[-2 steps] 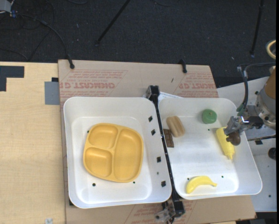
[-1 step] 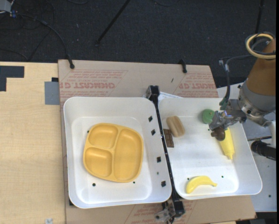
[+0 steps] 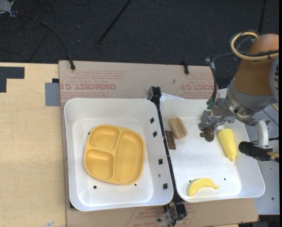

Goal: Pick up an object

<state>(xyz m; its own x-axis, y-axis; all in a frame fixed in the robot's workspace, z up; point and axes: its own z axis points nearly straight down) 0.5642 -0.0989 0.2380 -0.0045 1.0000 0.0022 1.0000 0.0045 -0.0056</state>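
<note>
Nearest the camera, a banana (image 3: 202, 186) is lying at the front of the right bin (image 3: 254, 186), with a yellow bottle (image 3: 227, 143) and a tan block (image 3: 177, 127) further back. Beside the bottle, the gripper (image 3: 208, 132) is hanging low over a small brown thing (image 3: 208, 135); I cannot tell its grip. A yellow plate (image 3: 115, 153) is sitting in the left bin (image 3: 77, 126).

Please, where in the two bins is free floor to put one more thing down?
Right bin: bare floor in the middle, between bread roll, yellow bottle and banana. Crowded at the far right, where the claw hangs beside the bottle. Left bin: the yellow plate takes the centre; a bare strip lies behind it.
</note>
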